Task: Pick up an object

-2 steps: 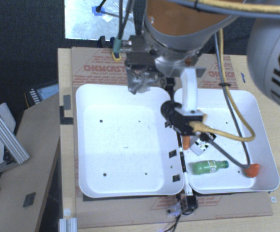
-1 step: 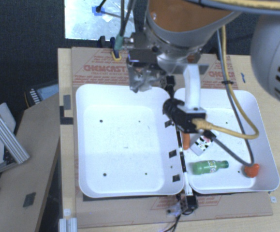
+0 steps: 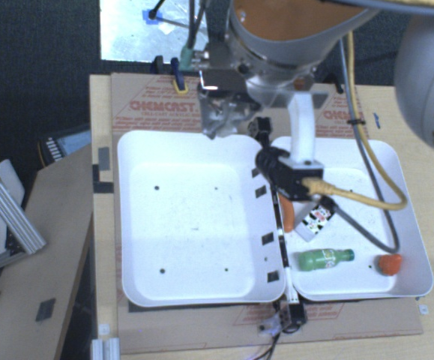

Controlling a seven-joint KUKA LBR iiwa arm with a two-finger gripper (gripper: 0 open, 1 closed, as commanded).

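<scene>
My gripper point(image 3: 219, 123) hangs over the back rim of the left bin point(image 3: 138, 145), near the divider between the bins. The right bin point(image 3: 396, 163) holds a green bottle point(image 3: 325, 259) lying on its side near the front. A small orange-red object point(image 3: 387, 264) rests to the bottle's right. A white box with dark markings point(image 3: 315, 221) lies tilted just behind the bottle. A thin orange object point(image 3: 287, 214) lies along the divider. All of these sit well in front of and to the right of the gripper. Nothing shows in its grasp.
Yellow and grey cables point(image 3: 366, 193) loop from the arm over the right bin, with a black fitting point(image 3: 284, 172) above the divider. Cardboard point(image 3: 157, 103) underlies both bins. A clamp point(image 3: 179, 77) sits behind the left bin and an aluminium rail point(image 3: 7, 208) stands at the far left.
</scene>
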